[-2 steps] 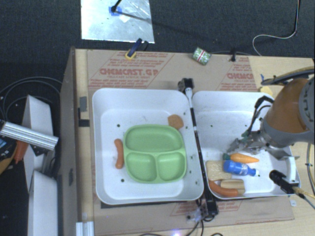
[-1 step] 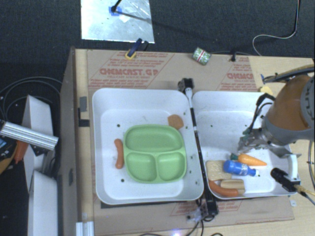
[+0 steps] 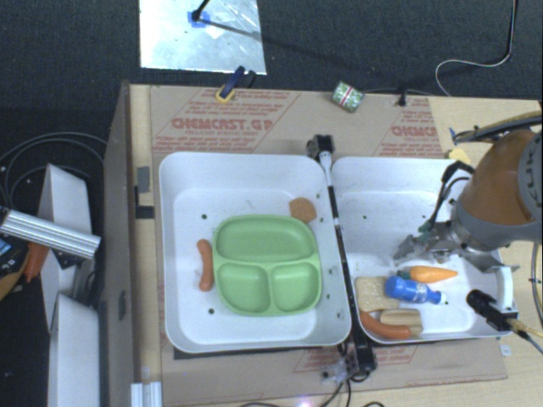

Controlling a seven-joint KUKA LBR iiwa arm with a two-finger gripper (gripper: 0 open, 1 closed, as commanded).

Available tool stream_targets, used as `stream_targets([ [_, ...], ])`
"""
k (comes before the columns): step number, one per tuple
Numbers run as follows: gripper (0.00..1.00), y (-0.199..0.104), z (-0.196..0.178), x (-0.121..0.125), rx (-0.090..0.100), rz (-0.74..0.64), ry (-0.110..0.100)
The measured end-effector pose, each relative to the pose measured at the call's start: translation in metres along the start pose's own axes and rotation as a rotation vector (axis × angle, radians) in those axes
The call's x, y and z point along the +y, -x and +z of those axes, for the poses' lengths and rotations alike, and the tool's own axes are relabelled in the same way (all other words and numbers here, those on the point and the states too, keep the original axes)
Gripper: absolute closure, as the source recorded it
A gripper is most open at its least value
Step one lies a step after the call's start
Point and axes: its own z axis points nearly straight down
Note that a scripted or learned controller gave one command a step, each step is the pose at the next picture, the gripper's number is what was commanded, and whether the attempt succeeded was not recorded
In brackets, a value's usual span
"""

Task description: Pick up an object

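pincer (image 3: 416,248) low in right bin (image 3: 373,185), grip state cannot tell | carrot (image 3: 433,273) beside blue bottle (image 3: 411,291) | risk: crowded items, likely nudged, grasp slips

Arm (image 3: 509,185) cut by right edge

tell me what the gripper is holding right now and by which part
Nothing that can be seen. The gripper sits low in the right bin, just above the toy carrot and blue bottle, with no object visible between its fingers.
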Motion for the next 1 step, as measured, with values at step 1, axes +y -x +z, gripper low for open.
stream_targets([
  [1,0.00,-0.0404,-0.0487,-0.0394,0.002,-0.001,-0.004],
])
